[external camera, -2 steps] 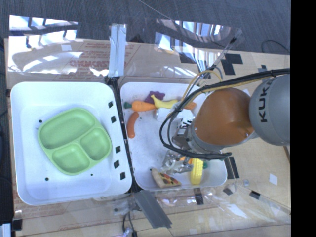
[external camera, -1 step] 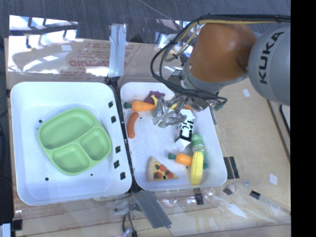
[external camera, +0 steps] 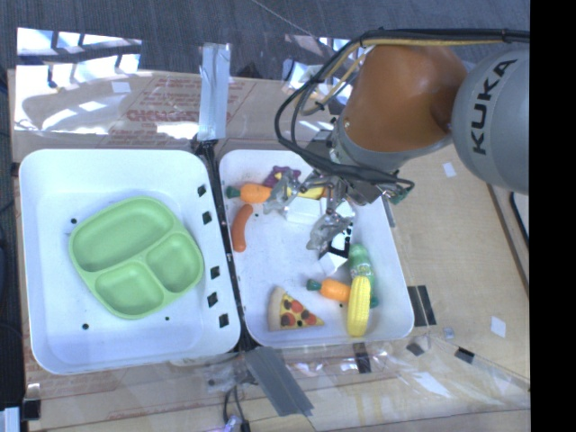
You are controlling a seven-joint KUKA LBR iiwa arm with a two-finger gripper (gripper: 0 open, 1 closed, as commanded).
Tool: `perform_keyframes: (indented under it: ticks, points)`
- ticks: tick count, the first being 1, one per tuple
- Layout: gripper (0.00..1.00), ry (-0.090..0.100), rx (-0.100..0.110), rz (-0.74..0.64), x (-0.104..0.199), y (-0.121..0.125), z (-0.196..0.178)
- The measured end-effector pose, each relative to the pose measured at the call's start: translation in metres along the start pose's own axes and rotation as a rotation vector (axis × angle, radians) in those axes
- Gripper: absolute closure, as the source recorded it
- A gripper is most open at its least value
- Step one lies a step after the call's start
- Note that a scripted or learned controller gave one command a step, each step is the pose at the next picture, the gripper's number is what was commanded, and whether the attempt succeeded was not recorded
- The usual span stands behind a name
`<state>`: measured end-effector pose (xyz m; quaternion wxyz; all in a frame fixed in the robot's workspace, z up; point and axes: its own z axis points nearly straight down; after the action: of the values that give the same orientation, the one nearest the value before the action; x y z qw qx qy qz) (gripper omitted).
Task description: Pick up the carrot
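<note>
Overhead, the arm [external camera: 405, 88] hangs its gripper [external camera: 328, 228], jaws empty and apart, above the carrot [external camera: 335, 289].

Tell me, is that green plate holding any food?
No, it is empty. All three hollows of the green plate show bare green, and it lies in the left bin; the toy food sits in the right bin.

**Arm poised over the right bin**

The grey arm reaches in from the right, its orange band above the right bin's [external camera: 400, 318] far edge. The gripper [external camera: 326, 232] hangs over that bin's middle, nothing visible between its fingers.
</note>
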<state>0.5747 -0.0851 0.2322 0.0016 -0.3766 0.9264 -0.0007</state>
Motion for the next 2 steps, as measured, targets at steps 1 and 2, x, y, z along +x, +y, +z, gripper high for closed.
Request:
perform_keyframes:
  ticks: [1,2]
  points:
    - [0.00,-0.003,0.002,0.011,0.054,0.017,0.136]
    - [0.00,-0.004,0.005,0.165,0.100,0.007,0.135]
